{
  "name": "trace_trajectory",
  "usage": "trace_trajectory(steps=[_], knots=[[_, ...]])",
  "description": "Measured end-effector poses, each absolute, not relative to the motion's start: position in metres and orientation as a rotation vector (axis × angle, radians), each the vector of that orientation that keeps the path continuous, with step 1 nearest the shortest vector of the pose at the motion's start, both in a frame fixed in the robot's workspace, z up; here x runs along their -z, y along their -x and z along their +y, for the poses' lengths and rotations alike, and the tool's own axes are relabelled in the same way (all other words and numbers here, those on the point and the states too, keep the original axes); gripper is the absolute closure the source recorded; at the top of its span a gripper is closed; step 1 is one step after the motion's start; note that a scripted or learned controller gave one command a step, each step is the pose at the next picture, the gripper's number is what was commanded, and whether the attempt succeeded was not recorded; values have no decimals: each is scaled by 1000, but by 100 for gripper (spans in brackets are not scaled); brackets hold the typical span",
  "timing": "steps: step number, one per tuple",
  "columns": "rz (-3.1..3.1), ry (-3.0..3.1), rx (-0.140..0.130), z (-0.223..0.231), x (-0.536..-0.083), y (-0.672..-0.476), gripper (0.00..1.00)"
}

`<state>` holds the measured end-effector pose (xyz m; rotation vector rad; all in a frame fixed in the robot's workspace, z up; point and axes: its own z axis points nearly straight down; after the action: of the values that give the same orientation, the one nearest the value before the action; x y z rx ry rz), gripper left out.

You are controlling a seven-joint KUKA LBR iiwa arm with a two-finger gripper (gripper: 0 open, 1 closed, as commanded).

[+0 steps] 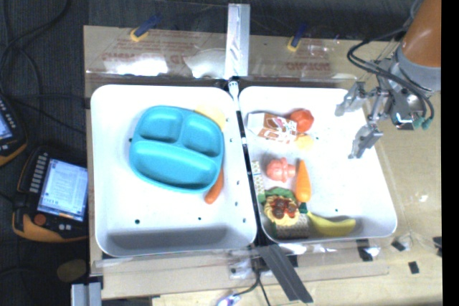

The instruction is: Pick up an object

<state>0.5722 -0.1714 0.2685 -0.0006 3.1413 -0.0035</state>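
My gripper (pixel 349 128) hangs over the right side of the right bin (pixel 373 175), open, with nothing between its fingers. To its left lie a red tomato (pixel 303 118), a red and white carton (pixel 275 127) and a small yellow piece (pixel 305 142). Lower down sit a pink toy (pixel 280 168), an orange carrot (pixel 303 181), a toy food piece with dark berries on top (pixel 281 209) and a yellow banana (pixel 330 224). All of these lie apart from the gripper.
The left bin (pixel 115 226) bears a blue divided plate (pixel 176 147), a yellow item (pixel 210 115) behind it and an orange piece (pixel 214 190) at its lower right. A dividing rail (pixel 242 154) separates the bins. A handheld pendant (pixel 54 190) lies off the bench to the left.
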Motion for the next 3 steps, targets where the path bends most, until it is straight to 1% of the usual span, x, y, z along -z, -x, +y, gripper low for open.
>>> trace_trajectory(steps=[1, 2, 3], knots=[[3121, -367, 2, -126, -127, -538, 0], [3058, -720, 5, -82, -183, -569, 0], [2999, -935, 6, -92, -113, -582, 0]])
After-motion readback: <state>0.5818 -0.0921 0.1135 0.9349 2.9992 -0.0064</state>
